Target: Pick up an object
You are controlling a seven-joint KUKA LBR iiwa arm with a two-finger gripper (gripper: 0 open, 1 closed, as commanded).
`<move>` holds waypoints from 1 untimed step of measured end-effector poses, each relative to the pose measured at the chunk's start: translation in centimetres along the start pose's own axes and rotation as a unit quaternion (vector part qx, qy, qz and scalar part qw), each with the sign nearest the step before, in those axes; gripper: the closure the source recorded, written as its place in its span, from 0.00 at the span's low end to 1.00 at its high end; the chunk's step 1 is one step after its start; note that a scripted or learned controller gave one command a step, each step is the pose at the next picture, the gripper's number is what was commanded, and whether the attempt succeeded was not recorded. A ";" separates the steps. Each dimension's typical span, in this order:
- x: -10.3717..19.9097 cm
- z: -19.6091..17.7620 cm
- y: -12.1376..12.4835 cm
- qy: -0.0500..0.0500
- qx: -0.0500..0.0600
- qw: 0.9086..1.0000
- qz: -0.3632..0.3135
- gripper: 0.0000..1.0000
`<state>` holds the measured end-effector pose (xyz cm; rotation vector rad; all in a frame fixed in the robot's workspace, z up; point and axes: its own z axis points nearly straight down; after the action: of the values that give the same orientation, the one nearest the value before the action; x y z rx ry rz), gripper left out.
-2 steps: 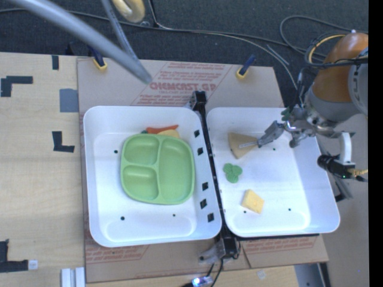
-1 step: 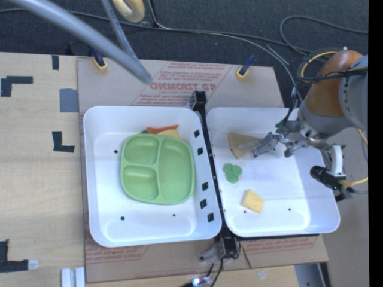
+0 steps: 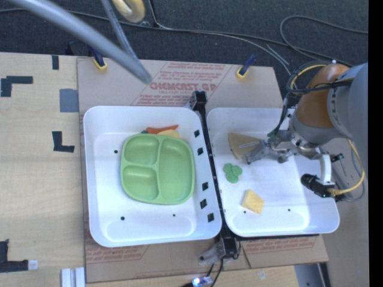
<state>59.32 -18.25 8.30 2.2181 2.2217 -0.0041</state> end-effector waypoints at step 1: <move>0.0 -1.4 0.2 0.000 -0.003 1.000 0.000 1.00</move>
<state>59.50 -18.22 9.68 2.2140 2.2197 0.0016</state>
